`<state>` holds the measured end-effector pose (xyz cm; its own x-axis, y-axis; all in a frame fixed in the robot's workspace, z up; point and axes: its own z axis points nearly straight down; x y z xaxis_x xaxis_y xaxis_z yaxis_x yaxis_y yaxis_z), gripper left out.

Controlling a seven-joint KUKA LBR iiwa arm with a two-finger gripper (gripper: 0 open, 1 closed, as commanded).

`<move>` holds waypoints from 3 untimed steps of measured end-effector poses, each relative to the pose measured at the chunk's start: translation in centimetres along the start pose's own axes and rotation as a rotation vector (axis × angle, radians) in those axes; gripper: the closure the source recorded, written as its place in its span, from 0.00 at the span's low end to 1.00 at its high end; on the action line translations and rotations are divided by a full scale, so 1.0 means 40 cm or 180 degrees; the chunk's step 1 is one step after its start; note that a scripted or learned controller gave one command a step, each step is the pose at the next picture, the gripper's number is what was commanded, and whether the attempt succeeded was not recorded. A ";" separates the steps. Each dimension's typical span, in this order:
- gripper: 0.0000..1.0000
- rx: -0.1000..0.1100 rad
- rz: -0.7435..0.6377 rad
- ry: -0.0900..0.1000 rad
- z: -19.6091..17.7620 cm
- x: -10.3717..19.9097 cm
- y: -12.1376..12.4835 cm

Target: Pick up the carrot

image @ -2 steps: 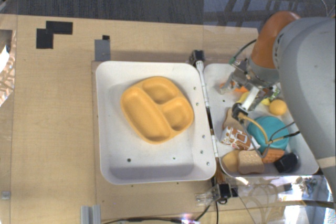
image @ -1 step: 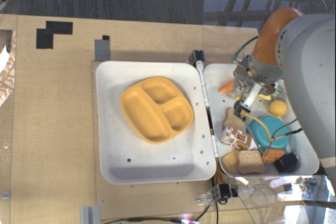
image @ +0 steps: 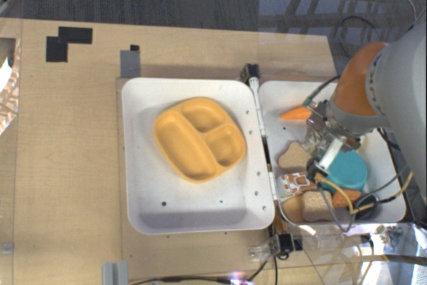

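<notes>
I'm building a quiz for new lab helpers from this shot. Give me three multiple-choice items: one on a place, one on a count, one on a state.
1. Where does the carrot lie?
A. In the right bin, near its far edge
B. On the yellow plate
C. On the bare bench

2. How many compartments does the yellow plate have?
A. One
B. Three
C. Five

3. What lies on the yellow plate?
A. A carrot
B. A teal lid
C. Nothing

Answers:
1 A: the orange tip pokes out beside the arm in the right bin.
2 B: ridges split it into three wells.
3 C: all the wells show bare yellow.
</notes>
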<state>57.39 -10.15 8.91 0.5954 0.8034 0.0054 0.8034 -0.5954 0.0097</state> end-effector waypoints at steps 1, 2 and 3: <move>0.00 0.0003 -0.0001 0.0006 0.003 0.004 -0.001; 0.00 0.0021 0.1120 -0.0005 0.008 0.070 0.068; 0.00 0.0035 0.1731 -0.0017 0.009 0.130 0.091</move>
<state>63.43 -8.14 8.62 0.9252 0.3796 0.0015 0.3796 -0.9252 -0.0036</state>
